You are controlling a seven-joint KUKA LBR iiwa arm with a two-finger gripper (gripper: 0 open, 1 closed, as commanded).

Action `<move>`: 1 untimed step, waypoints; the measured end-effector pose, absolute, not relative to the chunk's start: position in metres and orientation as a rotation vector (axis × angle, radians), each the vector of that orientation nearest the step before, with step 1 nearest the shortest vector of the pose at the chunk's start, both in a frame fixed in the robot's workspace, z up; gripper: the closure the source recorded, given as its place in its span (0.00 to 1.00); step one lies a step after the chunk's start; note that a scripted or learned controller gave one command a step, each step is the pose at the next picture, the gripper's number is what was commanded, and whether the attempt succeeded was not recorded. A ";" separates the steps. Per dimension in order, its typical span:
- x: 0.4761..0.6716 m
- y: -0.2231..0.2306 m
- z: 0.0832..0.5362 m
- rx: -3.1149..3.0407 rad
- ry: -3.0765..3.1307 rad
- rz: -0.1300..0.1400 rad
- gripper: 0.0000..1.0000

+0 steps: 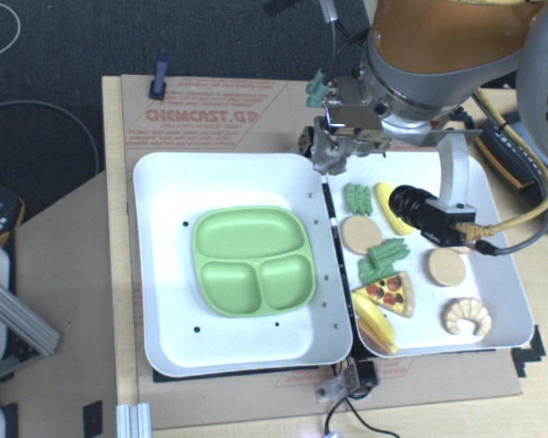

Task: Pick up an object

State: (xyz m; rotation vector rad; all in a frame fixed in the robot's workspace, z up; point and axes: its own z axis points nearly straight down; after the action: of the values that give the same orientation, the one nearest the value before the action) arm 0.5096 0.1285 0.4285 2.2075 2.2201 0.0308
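Pincer (pixel 329 158) over bins' shared rim, rt bin (pixel 511 327) crowded.

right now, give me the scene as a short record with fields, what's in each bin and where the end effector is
left bin: green divided plate, nothing on it
right bin: toy food, namely pizza slice, croissant, two round cookies, bananas, green pieces
end effector: at the far end of the divider between the bins
arm camera: black, above the right bin
held: nothing seen between the fingers
task status: no object picked up yet
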 end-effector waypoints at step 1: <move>0.511 0.221 0.319 2.216 2.238 -0.015 1.00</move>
State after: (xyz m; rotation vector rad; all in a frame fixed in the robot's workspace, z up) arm 0.5107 0.2206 0.3186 2.2155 2.2377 -0.0149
